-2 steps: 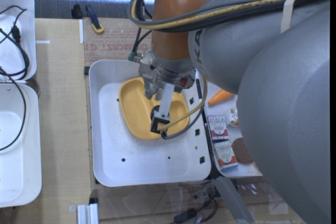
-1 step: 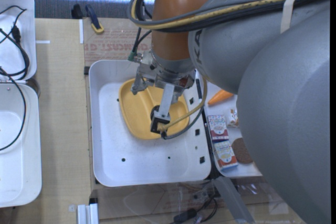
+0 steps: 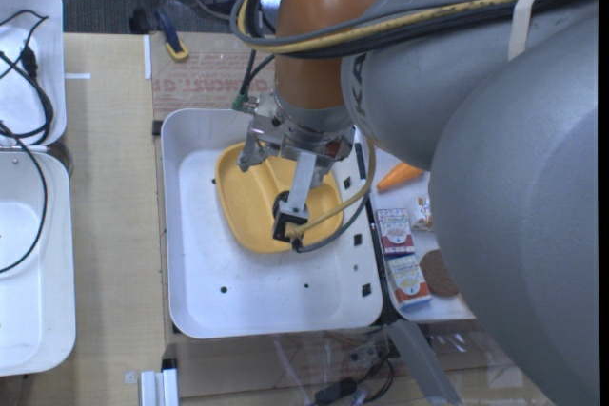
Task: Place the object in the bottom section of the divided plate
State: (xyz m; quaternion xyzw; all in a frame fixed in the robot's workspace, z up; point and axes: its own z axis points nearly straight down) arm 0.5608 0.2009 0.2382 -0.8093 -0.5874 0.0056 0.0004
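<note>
The yellow divided plate (image 3: 238, 195) lies in a white bin (image 3: 257, 290), near the top of it. The low part of the plate, close to the bare floor of the bin, is where the object should go. I see nothing lying on the yellow part that shows.

The pincer (image 3: 285, 162) hangs right over the middle of the plate, and the big grey arm (image 3: 457, 109) covers a lot. I cannot tell if the pincer is clenched or let go, and I cannot see any object in it. So I cannot say for sure which thing is the object.

In the other bin (image 3: 400, 200), just beside this one, lie an orange thing (image 3: 400, 174), two small boxes (image 3: 395, 231) and a brown round thing (image 3: 440, 271). The object may be one of these. Both bins sit on the pale wood desk (image 3: 105, 204).

What could go wrong? The pincer is over the middle of the plate, not the low part. If it lets a thing go here, I think the thing may land in the wrong part. The plate is smooth, so a round thing could roll off onto the bin floor. If the pincer goes down too far, it could push the plate and make it slide. And if the pincer has nothing in it, nothing will be placed at all.
</note>
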